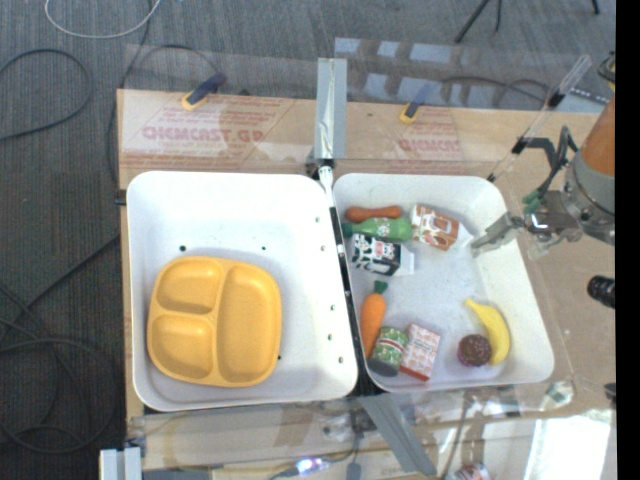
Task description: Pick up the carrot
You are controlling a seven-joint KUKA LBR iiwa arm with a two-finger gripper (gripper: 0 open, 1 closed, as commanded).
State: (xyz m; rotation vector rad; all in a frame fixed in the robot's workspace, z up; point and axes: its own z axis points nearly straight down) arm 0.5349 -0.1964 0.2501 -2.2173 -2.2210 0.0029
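Gripper (497,234) hangs at three o'clock; we cannot tell its state. We judge the small orange plastic carrot (372,318), at six o'clock, untouched, the pick unbegun.

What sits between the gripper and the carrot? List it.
Nothing visible blocks the way. The gripper hangs over the right bin's far right edge, and the carrot lies by the left wall, with bare bin floor between them. Its close neighbours are the black-and-white carton behind it and the can in front of it.

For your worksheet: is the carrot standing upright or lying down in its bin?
Lying down. The carrot rests flat on the right bin floor, green top pointing toward the far side.
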